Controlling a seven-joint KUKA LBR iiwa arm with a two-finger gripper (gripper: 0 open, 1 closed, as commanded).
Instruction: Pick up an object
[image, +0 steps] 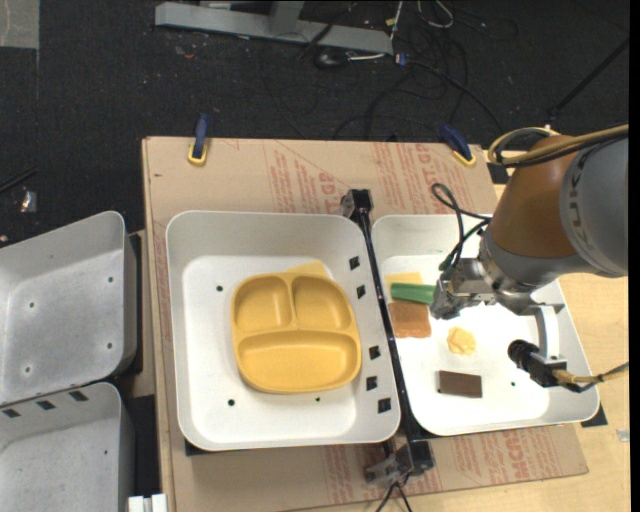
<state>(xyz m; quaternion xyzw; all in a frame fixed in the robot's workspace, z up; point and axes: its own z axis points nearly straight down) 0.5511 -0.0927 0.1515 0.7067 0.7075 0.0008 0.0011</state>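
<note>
Camera view looks down at a slant on a bench topped with brown cardboard (300, 170), where two shallow white bins sit side by side; the left bin (195, 330) holds a yellow divided tray (296, 332) with three compartments, lying flat near the bin's middle, and the right bin (575, 395) holds several small items. The grey arm (600, 200) with its orange band (530, 215) reaches in from the right, and the gripper (455, 290) hangs low over the right bin's left-centre area; whether it is spread or closed cannot be told from this angle, and nothing can be seen caught in it. Just to the gripper's left lies a green stick-shaped object (411, 293), its right end meeting the gripper's dark body, so contact cannot be judged. The green piece rests across a pale yellow flat piece (404, 281) and just above a brown square slab (410, 320). A small yellow lumpy object (461, 341) lies below the gripper, apart from it, and a dark brown rectangular block (459, 384) sits nearer the bin's front edge. Two blue clamps (199, 140) grip the cardboard's far edge, and a grey panel (60, 290) lies off to the left on the dark floor
</note>
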